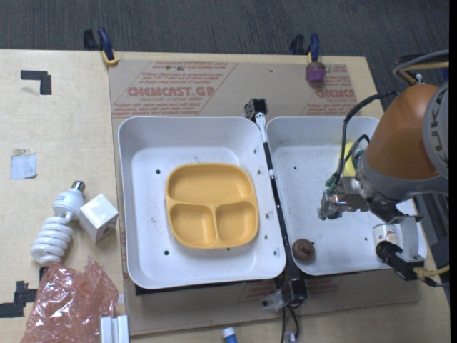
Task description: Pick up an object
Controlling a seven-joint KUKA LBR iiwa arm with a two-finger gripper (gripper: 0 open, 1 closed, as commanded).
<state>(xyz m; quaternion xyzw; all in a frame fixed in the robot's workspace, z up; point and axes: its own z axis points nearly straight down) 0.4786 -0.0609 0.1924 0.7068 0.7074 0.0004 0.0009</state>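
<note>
Spiral bulb (pixel 56 231), white cube (pixel 98 217), crumpled red plastic (pixel 69 302)

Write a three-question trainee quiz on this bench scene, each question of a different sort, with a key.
1. True or false: the yellow divided plate lies in the left bin.
2. Multiple choice: where does the small brown object sit in the right bin? A) far corner, B) near the front edge, close to the divider between the bins, C) directly under the end effector.
3. Short answer: which white item lies on the bench beside the small white cube, left of the bins?

Key: 1 true; 2 B; 3 the spiral light bulb.
</note>
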